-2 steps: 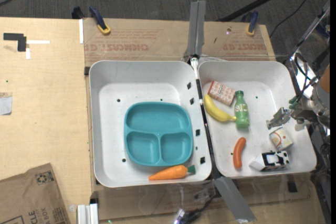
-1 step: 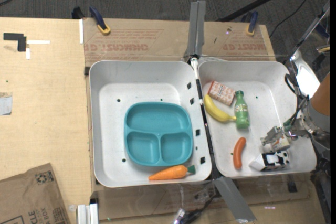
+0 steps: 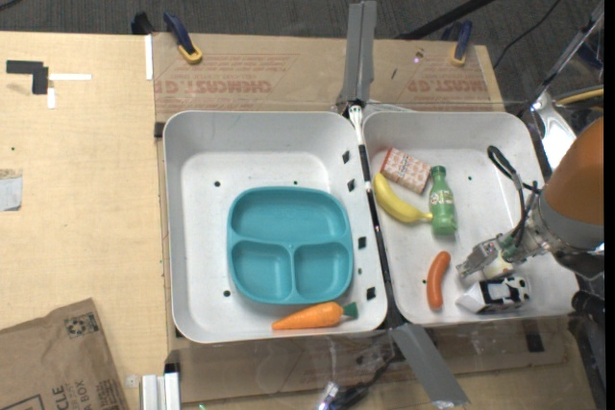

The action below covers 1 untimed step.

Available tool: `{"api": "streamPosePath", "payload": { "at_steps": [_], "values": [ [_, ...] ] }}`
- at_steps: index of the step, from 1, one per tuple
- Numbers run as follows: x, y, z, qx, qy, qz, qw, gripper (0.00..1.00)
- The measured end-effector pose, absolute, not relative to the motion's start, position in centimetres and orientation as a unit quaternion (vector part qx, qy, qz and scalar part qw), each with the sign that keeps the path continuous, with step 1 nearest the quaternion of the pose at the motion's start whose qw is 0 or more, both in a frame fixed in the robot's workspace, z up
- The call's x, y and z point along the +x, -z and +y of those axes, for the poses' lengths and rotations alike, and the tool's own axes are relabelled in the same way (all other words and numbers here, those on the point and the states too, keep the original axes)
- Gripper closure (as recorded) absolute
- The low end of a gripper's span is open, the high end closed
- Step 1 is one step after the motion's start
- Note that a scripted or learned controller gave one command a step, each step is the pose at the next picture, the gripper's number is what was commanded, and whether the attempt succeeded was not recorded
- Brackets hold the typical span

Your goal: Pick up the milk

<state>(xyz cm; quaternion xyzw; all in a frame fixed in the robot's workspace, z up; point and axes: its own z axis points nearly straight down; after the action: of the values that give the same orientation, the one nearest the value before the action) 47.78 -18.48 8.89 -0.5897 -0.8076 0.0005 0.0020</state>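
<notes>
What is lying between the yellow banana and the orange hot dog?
Nothing in the camera view: just bare white floor of the right bin between the banana and the hot dog. The green bottle stands beside the banana, off to the side.

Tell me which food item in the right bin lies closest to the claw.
The milk carton, white with black patches, right under the claw. The sausage, banana and green bottle lie farther left.

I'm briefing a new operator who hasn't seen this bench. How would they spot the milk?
Look in the right bin, at its near right corner below the gripper. The milk is a small white carton with black patches, unlike the orange sausage beside it.
</notes>
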Motion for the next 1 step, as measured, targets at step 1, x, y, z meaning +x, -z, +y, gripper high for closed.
{"api": "streamPosePath", "payload": {
  "at_steps": [1],
  "values": [
    [47.88,-9.51,-18.62,-0.591,-0.001,-0.806,0.003,1.0]
  ]
}}
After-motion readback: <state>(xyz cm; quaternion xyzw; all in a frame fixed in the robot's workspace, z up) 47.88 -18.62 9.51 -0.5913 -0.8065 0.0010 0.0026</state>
